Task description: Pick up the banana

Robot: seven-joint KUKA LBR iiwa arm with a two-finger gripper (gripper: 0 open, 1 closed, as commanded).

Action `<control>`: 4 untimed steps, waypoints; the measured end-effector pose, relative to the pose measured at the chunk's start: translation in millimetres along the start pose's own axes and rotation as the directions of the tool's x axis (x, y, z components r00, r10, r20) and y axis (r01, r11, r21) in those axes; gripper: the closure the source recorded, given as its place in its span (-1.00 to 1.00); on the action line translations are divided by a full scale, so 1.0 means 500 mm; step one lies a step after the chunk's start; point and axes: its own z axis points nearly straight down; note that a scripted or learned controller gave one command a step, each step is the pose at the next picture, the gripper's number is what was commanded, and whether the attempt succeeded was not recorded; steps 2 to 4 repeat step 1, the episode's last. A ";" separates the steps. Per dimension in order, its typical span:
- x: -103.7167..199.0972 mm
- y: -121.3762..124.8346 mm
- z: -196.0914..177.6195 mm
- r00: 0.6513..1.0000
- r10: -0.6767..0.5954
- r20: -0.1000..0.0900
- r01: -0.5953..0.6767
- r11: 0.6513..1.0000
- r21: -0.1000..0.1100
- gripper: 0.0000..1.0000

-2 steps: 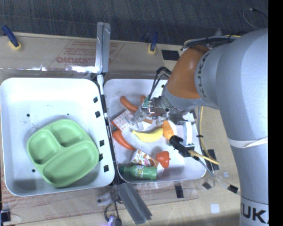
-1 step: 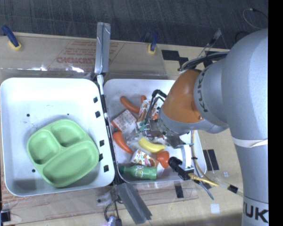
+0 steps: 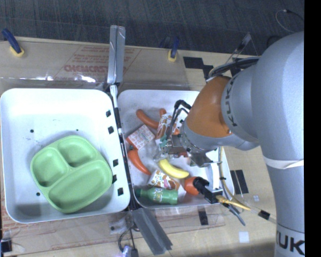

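- The hand (image 3: pixel 171 148) hangs low over the middle of the right bin (image 3: pixel 129 98), at the end of the grey arm (image 3: pixel 267 100) with its orange band. Whether it is apart or together cannot be told from this angle, and nothing can be seen clamped in it.
- The banana (image 3: pixel 174 169) lies in the right bin just below the hand in the view, towards the near wall. It is yellow, slightly curved and set at a slant.
- A printed packet (image 3: pixel 165 181) lies against the banana's near side, with a small orange-red piece (image 3: pixel 189 186) to its right.
- A green bottle (image 3: pixel 159 195) lies on its side along the bin's near wall.
- To the left of the hand, one orange sausage (image 3: pixel 139 161) lies near the dividing wall, with a red and white packet (image 3: pixel 141 137) above it.
- A second orange sausage (image 3: pixel 148 118) lies further back, beside another small packet (image 3: pixel 165 124).
- The left bin (image 3: pixel 21 106) holds a green divided plate (image 3: pixel 72 173), well apart from the hand.
- Both bins sit on the counter (image 3: pixel 257 189), with two blue clamps (image 3: pixel 13 43) at its far edge.
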 end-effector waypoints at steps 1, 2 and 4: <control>0.112 0.077 -0.182 0.988 0.156 -0.001 -0.156 0.988 0.000 1.00; 0.112 0.077 -0.182 0.988 0.156 -0.001 -0.156 0.988 0.000 1.00; 0.112 0.077 -0.182 0.988 0.156 -0.001 -0.156 0.988 0.000 1.00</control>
